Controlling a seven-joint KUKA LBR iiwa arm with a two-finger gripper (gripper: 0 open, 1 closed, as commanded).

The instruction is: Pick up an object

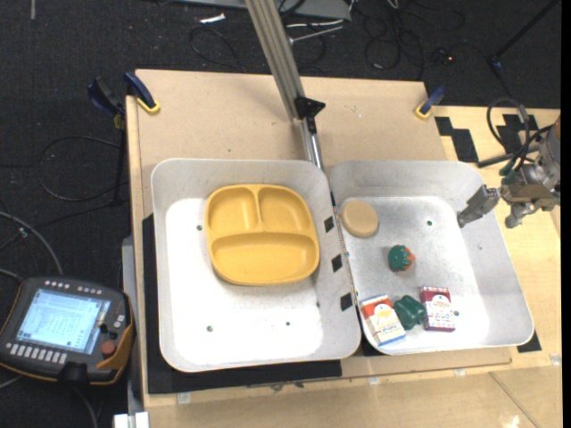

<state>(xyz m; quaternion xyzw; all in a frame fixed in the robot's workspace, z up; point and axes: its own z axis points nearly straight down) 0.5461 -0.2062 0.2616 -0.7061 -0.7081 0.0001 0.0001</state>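
hand (496,205) hovering over right bin (500,275) rim, fingers spread, gripping nothing. candidates sitting well apart from it: tan disc (361,218), strawberry (401,258). risk: boxes (385,319) crowding green piece (410,309), fingers likely snagging neighbour.

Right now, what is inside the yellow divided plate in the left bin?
The yellow divided plate lies in the left bin, and all three of its compartments show bare yellow. Whatever might be under the plate is covered by it, so that cannot be seen.
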